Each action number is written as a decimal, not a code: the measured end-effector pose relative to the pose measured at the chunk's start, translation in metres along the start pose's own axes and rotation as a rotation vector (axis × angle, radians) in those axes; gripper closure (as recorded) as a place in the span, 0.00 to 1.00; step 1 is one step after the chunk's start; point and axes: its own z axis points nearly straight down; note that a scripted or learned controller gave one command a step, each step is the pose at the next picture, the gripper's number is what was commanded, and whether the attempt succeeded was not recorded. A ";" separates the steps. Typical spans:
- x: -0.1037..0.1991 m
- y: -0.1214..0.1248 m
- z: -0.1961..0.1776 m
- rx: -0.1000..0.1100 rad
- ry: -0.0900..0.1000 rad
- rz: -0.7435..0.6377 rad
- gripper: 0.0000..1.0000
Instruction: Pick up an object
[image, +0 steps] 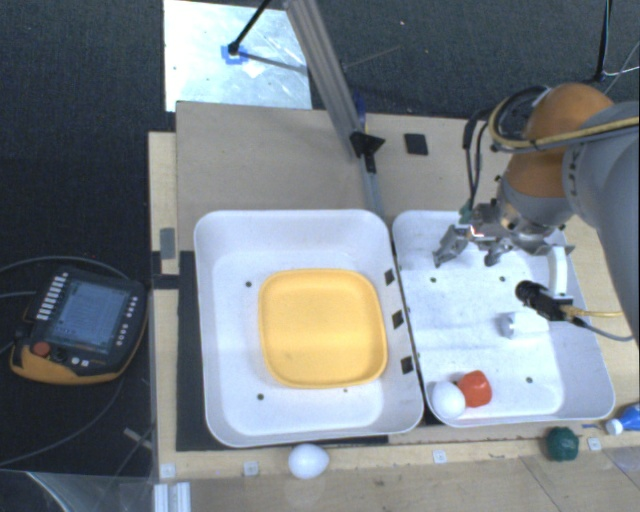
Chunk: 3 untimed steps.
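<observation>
In the right bin (560, 400), a red-orange cup-like piece (475, 388) lies near the front edge, touching a white egg-shaped piece (447, 400) to its left. A small grey piece (507, 324) sits near the bin's middle. My gripper (469, 252) hangs over the back part of the right bin, well behind these pieces. Its two fingers are spread, so it is open with nothing between them. A large yellow square plate (323, 326) lies in the middle of the left bin (225, 300).
A white egg (308, 460) lies on the bench in front of the left bin. A green ball (562, 443) and a blue item (621, 425) sit past the right bin's front corner. A teach pendant (80, 325) rests far left. A black cable end (535, 296) hangs near the gripper.
</observation>
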 end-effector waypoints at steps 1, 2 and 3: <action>0.000 -0.001 0.044 -0.002 0.000 0.000 0.00; 0.000 0.001 0.031 -0.007 -0.001 0.000 1.00; -0.009 0.004 -0.027 -0.010 -0.001 0.000 1.00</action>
